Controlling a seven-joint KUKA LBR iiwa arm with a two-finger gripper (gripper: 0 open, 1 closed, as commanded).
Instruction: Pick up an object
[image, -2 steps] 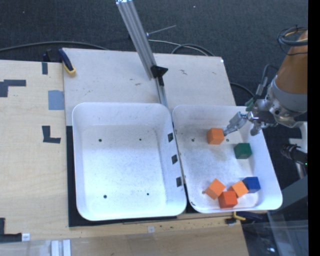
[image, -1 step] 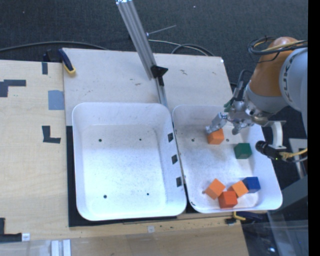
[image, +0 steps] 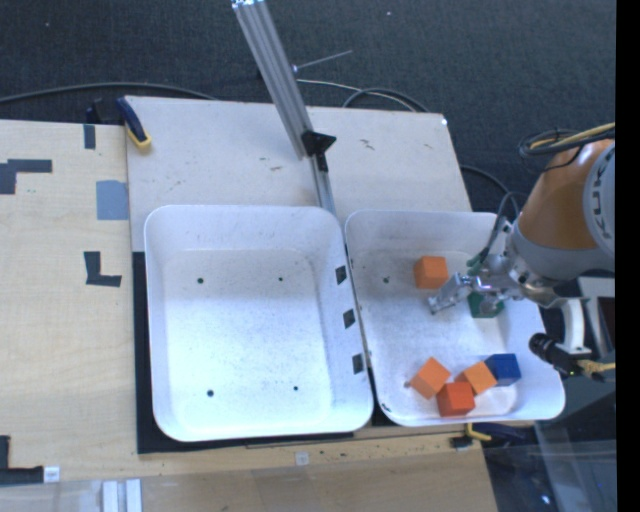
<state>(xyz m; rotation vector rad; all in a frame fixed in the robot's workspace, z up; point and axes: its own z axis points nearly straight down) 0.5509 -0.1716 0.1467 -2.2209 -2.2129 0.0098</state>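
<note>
Gripper beside an orange cube in the right bin

Gripper sits low inside the right bin, its fingers slightly parted with nothing between them. An orange cube lies just beside them, up and to the left. Near the bin's front edge, well apart, cluster an orange block, a red block, another orange block and a blue block. The left bin adjoins on the surface.

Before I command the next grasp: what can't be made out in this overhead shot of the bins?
- Gripper in the camera view: too small and blurred to read how it is set.
- Green object beside it: partly hidden by the wrist, so its shape is unclear.
- Blue block: partly overlapped by the neighbouring orange block.
- Arm: cut off at the right.
</note>
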